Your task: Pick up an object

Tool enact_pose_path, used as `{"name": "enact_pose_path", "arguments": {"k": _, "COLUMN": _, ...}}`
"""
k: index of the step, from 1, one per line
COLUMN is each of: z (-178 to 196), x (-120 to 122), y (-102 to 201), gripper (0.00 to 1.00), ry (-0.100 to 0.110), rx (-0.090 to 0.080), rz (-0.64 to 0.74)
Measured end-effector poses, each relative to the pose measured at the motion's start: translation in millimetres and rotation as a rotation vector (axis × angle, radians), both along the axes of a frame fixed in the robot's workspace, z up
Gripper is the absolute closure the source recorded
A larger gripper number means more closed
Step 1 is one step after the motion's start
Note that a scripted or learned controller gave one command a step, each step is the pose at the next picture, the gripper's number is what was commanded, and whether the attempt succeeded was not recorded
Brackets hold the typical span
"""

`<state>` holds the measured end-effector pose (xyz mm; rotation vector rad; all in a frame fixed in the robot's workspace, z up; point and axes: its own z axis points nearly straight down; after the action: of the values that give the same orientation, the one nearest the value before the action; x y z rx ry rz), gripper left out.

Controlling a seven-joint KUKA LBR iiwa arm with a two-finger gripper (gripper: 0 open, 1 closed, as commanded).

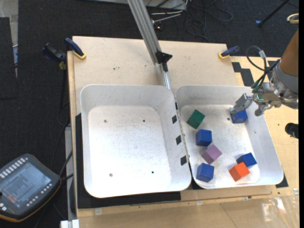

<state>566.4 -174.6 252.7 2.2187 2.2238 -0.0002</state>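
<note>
blue block | right bin, upper right | just beside gripper | grasp unclear

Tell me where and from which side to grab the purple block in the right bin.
Take the purple block from above, across its two side faces that point toward the bin's front-left and back-right. It lies turned at an angle. A blue block sits close behind it and another blue block just in front, so closing across the freer sides probably gives the gripper the most room.
</note>
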Motion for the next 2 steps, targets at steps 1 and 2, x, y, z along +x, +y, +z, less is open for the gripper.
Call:
{"name": "enact_pose_path", "arguments": {"k": 1, "z": 0, "x": 0, "y": 0, "gripper": 0.00, "ry": 0.000, "rx": 0.000, "rz": -0.001}}
{"name": "enact_pose_path", "arguments": {"k": 2, "z": -44, "x": -2, "y": 4, "gripper": 0.00, "ry": 0.005, "rx": 0.001, "rz": -0.002}}
